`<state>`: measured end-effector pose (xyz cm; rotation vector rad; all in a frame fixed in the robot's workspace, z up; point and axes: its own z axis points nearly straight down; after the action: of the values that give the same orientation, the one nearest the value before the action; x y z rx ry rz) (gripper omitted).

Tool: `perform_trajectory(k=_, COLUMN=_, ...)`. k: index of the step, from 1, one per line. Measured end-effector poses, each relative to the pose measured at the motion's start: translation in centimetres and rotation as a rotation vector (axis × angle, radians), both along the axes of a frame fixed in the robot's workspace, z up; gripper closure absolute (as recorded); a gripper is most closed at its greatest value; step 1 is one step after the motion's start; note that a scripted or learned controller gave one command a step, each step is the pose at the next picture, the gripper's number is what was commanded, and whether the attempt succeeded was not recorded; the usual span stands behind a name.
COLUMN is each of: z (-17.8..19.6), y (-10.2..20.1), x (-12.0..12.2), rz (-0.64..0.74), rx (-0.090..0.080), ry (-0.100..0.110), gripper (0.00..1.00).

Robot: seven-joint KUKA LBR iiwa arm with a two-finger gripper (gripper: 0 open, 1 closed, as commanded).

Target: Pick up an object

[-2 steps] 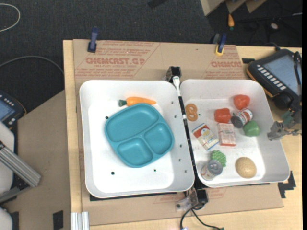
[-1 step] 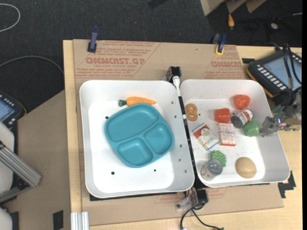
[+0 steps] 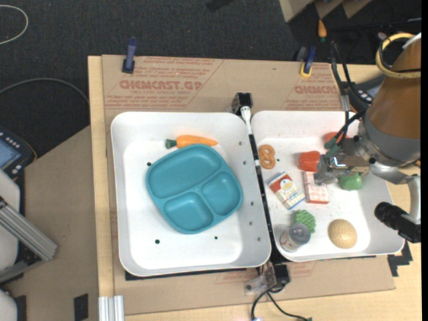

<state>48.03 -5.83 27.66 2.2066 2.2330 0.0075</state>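
Observation:
My gripper hangs low over the middle right of the right bin, with the arm coming in from the right. A red block lies just left of it, and a pink and white box sits just below. A green rounded object lies at its right side, partly covered by the wrist. Another red object peeks out above the gripper. I see nothing held in the gripper.
The right bin also holds a pretzel, a small carton, a green broccoli piece, a grey cup and a tan potato. The left bin holds a teal divided plate and a carrot.

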Motion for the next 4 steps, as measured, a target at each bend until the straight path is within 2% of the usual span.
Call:
perform_trajectory(k=1, z=8.6, y=7.6, x=0.0, rz=-0.002, rx=0.0, ry=-0.006, gripper=1.0)
perform_trajectory(k=2, z=10.6, y=13.3, x=-0.1, rz=-0.005, rx=0.0, ry=0.0, gripper=1.0)
perform_trajectory(k=3, z=12.9, y=3.5, x=-0.1, rz=-0.019, rx=-0.004, ry=-0.001, gripper=1.0)
perform_trajectory(k=4, z=1.4, y=-11.5, x=-0.2, rz=-0.022, rx=-0.003, ry=0.012, gripper=1.0)
